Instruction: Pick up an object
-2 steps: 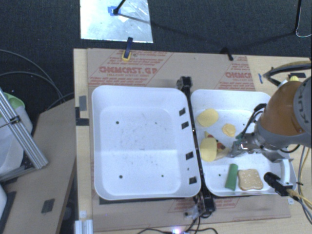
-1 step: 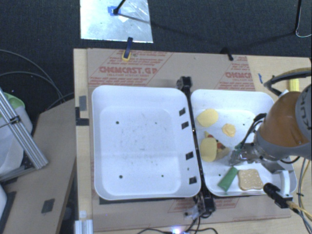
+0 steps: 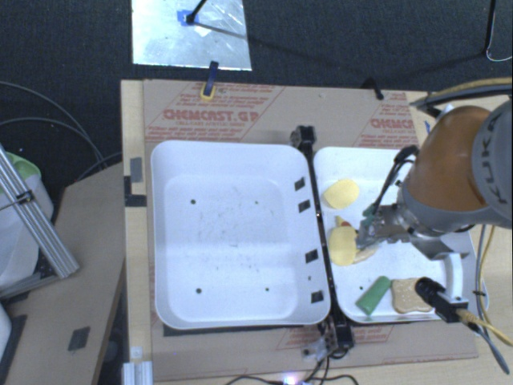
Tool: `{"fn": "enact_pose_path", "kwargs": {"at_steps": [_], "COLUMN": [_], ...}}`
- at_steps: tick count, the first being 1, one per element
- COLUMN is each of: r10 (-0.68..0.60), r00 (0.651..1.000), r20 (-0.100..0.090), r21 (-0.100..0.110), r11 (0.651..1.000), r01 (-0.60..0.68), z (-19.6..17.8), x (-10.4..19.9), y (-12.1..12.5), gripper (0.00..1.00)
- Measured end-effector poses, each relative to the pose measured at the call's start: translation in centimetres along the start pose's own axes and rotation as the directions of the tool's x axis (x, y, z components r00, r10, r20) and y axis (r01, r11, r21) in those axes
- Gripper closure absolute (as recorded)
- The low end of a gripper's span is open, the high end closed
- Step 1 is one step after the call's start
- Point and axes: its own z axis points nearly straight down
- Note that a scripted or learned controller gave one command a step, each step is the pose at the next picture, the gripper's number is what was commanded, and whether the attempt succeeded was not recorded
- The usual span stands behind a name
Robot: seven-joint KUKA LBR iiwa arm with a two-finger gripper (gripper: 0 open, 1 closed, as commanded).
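The right bin point(image 3: 377, 160) holds a round yellow piece point(image 3: 342, 192) near its left wall. Below it lie a second yellow piece point(image 3: 342, 245) and a small red bit point(image 3: 339, 222). A green cylinder point(image 3: 373, 294) and a slice of toast point(image 3: 409, 295) lie along the front wall. My gripper point(image 3: 367, 236) hangs low over the middle of this bin, right beside the lower yellow piece and touching or nearly touching its right edge. A pale tan object point(image 3: 365, 254) peeks out just under the gripper. The grey and orange arm hides the bin's right part.
The left white bin point(image 3: 232, 155) sits beside the right one, with a black divider bar point(image 3: 314, 215) between them. Both rest on a cardboard sheet point(image 3: 264, 111). A metal plate point(image 3: 191, 22) lies beyond the bench, and an aluminium frame point(image 3: 32, 223) stands at the left.
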Motion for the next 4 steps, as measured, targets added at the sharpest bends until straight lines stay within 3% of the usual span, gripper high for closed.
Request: {"fn": "enact_pose_path", "kwargs": {"at_steps": [1,2,3,4], "r10": [0.005,0.008,0.004,0.015], "r00": [1.0,1.0,1.0,1.0], "r20": [0.001,0.003,0.001,0.005], "r21": [0.009,0.002,0.016,0.003], "r11": [1.0,1.0,1.0,1.0], "r01": [-0.005,-0.008,-0.004,-0.015], "z": [0.6,-7.0,1.1,-5.4], "x": [3.8,3.8,9.9,5.0], "y": [-0.2,0.0,1.9,5.2], "gripper": [1.0,1.0,1.0,1.0]}}
